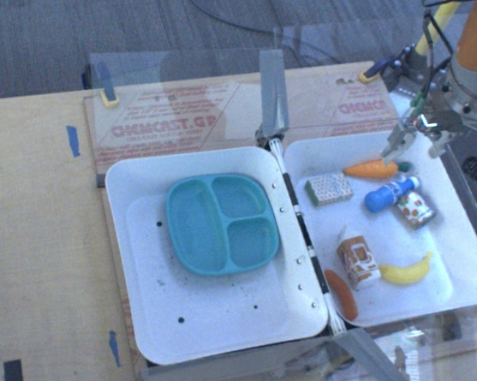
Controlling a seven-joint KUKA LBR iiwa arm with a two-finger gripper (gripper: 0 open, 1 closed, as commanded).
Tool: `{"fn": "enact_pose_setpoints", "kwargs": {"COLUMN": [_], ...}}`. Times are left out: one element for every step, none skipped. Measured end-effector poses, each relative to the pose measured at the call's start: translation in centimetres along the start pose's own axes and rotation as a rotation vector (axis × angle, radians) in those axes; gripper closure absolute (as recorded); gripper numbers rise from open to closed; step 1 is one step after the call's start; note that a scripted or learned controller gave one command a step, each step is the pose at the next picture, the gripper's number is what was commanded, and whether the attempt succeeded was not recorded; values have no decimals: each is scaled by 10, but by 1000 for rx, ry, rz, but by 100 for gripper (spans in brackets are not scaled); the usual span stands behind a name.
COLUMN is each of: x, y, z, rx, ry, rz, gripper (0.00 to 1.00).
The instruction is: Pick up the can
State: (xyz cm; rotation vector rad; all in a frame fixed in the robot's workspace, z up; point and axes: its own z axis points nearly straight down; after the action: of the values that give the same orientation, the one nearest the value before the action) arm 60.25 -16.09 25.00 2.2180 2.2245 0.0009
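Two shallow white bins side by side on the tabletop (39, 253), seen from above at a slant.

Left bin (152, 325): a teal divided tray (223, 223) with three compartments, lying flat near the bin's middle. Dark specks on the bin floor around it.

Right bin (475, 286), several things:
- can (415, 209), small, white with red print, lying on its side toward the bin's right side, just beside and below the blue bottle
- blue bottle (390, 194) with a white cap, on its side, just below the carrot
- carrot (371, 170), orange, lying across the upper part of the bin
- speckled sponge-like block (329, 188), left of the carrot
- brown and white carton (359, 262), lower middle, tilted
- banana (406, 271), just right of the carton
- red-orange sausage shape (342, 294) along the bin's lower left edge, against the divider

Arm comes in from the right, orange band at the frame edge. Gripper (415, 134) sits over the upper right corner of the right bin, above and right of the carrot's leaf end, well apart from the can. Fingers spread open, one to either side, nothing between them. Can lies free on the bin floor
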Motion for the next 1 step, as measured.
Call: {"fn": "enact_pose_setpoints", "kwargs": {"x": [-44], "y": [-17], "z": [77], "rx": [0], "ry": [0], "rz": [39], "gripper": [0]}}
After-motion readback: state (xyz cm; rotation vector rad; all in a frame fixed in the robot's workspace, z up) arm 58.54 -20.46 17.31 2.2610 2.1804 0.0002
